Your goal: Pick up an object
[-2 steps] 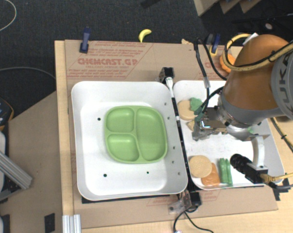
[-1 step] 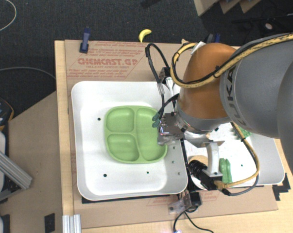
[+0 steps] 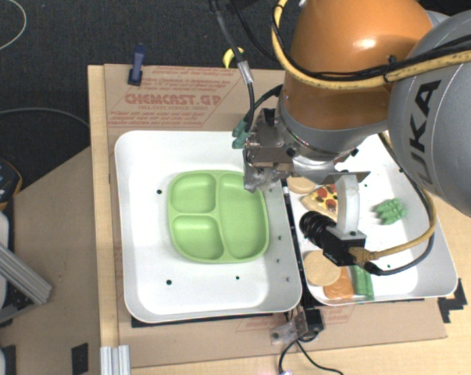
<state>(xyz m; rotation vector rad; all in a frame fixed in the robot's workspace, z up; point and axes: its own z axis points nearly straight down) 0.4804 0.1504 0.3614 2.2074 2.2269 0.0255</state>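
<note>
Currently, you see the grey arm with its orange band [image 3: 352, 30] reaching in from the right and covering much of the right shallow white bin [image 3: 422, 276]. The two-finger gripper [image 3: 258, 174] hangs at the inner wall between the two bins, just over the right edge of the pale green three-compartment plastic plate [image 3: 215, 217]. Note that the arm's own bulk hides the claw's tips: you cannot tell how wide it stands or whether anything is in it. That plate lies flat near the middle of the left shallow white bin [image 3: 141, 233], compartments up, well apart from the bin's left wall. Candidate objects for the pick sit in the right bin: a pizza-slice toy with red spots [image 3: 326, 199], a small green leafy toy [image 3: 390, 210] to its right, a tan round disc [image 3: 322, 270] nearer the camera, and an orange piece [image 3: 338, 289] touching a green strip [image 3: 362, 282]. These lie loose and partly overlapped, probably because they were dropped in at random. A black cable fitting [image 3: 329, 239] on the arm crosses above them. Judge the pick as not yet confirmed.
</note>
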